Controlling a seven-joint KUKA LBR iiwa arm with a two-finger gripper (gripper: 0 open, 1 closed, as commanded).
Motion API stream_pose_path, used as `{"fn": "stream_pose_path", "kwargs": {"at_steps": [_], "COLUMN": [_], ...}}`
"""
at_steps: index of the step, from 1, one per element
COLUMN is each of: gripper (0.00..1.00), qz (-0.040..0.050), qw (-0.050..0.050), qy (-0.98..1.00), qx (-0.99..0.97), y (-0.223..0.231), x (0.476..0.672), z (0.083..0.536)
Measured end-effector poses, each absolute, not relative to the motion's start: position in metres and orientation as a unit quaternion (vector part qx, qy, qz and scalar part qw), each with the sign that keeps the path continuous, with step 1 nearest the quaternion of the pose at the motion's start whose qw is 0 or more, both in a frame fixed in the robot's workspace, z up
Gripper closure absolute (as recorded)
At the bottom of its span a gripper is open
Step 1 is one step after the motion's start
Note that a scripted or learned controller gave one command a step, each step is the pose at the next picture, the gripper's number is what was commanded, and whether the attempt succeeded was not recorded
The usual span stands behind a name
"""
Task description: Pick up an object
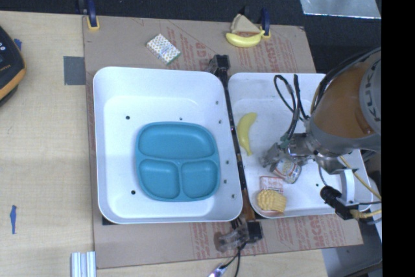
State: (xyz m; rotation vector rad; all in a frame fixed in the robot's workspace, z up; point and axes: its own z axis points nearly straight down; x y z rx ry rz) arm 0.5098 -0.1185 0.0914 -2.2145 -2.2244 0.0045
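Note:
In the right bin (259,89) a yellow banana (245,132) lies near the left wall. A yellow corn-like piece (272,202) rests near the bin's front edge, with a small red-and-white packet (272,183) just behind it. My gripper (280,159) is low in the middle of this bin, right of the banana and just above the packet. A clear, shiny item (288,170) sits under its tip. The arm's grey and orange wrist (343,110) covers the bin's right part.
The left bin (110,94) holds a blue divided tray (176,160). Behind the bins on the cardboard lie a patterned packet (163,48) and a second banana with a sandwich piece (244,36). Black cables (288,97) loop over the right bin's back.

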Motion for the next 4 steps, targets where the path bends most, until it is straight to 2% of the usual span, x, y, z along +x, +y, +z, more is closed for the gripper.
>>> {"fn": "stream_pose_path", "kwargs": {"at_steps": [1,2,3,4], "gripper": [1.00,1.00,0.00,0.00], "qz": [0.0023,0.0002,0.0010,0.0018], "qw": [0.001,0.000,0.001,0.002], "qy": [-0.710,-0.709,-0.709,-0.709], "qx": [-0.705,-0.706,-0.705,-0.706], "y": [-0.120,-0.100,-0.100,-0.125], "x": [0.510,0.604,0.604,0.513], "z": [0.102,0.213,0.213,0.168]}}
